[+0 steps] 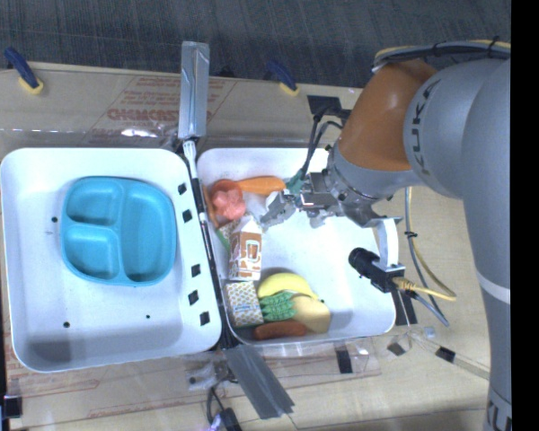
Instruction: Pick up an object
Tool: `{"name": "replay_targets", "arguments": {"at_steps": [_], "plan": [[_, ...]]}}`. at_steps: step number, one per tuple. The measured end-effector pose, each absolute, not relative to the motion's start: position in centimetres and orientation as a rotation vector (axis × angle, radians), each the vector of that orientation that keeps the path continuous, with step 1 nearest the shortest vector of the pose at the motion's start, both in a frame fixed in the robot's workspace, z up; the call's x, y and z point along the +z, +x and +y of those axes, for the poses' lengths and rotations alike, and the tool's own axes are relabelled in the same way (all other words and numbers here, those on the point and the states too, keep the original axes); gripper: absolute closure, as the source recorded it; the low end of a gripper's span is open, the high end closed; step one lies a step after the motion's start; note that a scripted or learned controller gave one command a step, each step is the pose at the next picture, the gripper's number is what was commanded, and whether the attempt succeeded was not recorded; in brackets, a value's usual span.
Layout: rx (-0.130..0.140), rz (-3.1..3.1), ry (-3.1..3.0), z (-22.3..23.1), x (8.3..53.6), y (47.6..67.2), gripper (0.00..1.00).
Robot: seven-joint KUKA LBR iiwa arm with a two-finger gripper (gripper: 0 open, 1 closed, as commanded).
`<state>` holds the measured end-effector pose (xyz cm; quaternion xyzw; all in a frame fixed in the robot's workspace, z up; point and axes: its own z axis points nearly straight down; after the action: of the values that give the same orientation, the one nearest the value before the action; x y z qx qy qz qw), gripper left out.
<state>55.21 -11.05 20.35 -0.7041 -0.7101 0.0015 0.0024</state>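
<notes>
My gripper [282, 207] hangs over the upper middle of the right bin [359, 308]. It is just right of a pink-red toy [225, 199] and just below an orange carrot [261, 185]. A small brown and white carton [246, 251] lies below and left of the gripper. Nothing can be seen held in it. Lower in the bin lie a yellow banana [285, 285], a green piece [276, 306], a pale yellow piece [313, 312], a brown sausage [280, 330] and a checkered packet [243, 303].
The left bin [36, 330] holds a blue divided plate [119, 228]. A grey metal divider [194, 88] with black clips runs between the bins. The arm's grey and orange body covers the right bin's upper right part. The right bin's objects crowd its left side.
</notes>
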Motion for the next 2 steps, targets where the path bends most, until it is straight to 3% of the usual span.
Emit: {"name": "replay_targets", "arguments": {"at_steps": [1,2], "plan": [[0.001,-2.264,-2.175,-10.0,10.9,57.4,0.0],[-0.012,-1.895,-2.51,-11.0,9.8,61.0,0.0]]}}
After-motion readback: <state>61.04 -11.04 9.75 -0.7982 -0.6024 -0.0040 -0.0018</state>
